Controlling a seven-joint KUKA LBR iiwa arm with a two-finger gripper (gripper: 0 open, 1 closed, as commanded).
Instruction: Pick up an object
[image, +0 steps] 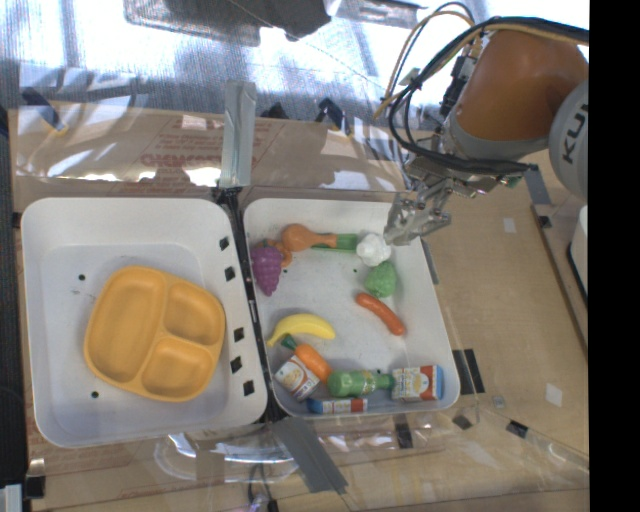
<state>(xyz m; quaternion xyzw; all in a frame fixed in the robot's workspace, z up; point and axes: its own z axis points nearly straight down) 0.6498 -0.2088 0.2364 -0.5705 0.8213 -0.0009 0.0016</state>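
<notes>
1. I can read little writing: large letters "KU" on the arm's grey casing at the right edge, and faint mirrored red print on the cardboard behind the bins – too blurred to make out.
2. The gripper hangs over the upper right corner of the right bin, just beside a white-headed green toy. I cannot tell whether it is open or closed, and I see nothing between its tips.
3. The right bin holds the toys: a purple grape bunch, an orange-brown piece with a green stem, a red-orange sausage, a banana, a small labelled jar, a green bottle, a small carton – the last three crowd the bin's near edge.
4. The left bin holds a yellow divided plate with three compartments.
5. Black cables loop above the wrist.
6. The bench is wood-coloured, with clear plastic sheeting and grey tape by the bins.
</notes>
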